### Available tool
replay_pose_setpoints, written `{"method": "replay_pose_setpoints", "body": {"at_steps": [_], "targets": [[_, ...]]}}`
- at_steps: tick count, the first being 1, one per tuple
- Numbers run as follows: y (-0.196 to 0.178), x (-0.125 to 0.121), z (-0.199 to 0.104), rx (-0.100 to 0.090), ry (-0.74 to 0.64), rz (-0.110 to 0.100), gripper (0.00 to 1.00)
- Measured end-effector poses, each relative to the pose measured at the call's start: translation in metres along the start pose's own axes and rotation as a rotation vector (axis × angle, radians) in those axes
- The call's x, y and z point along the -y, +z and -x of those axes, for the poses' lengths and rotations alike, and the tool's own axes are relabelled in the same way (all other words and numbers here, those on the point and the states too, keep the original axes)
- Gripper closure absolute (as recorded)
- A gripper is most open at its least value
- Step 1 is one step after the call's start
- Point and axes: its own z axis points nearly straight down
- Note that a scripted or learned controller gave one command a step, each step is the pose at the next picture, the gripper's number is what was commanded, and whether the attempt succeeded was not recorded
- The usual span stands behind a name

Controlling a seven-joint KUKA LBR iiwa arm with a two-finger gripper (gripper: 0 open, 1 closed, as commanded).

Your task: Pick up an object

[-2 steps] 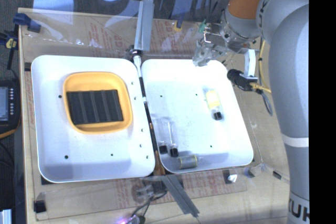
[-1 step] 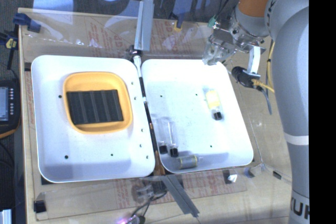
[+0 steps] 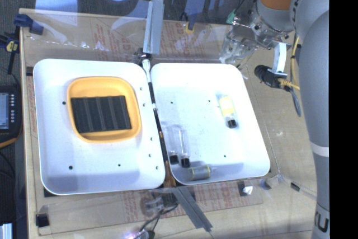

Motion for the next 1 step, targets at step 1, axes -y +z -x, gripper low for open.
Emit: {"method": "replay_pose_setpoints", "body": {"at_steps": [1], "targets": [[0.0262,0.0103,0.0111,0.001,0.008,-0.004,1.0]]}}
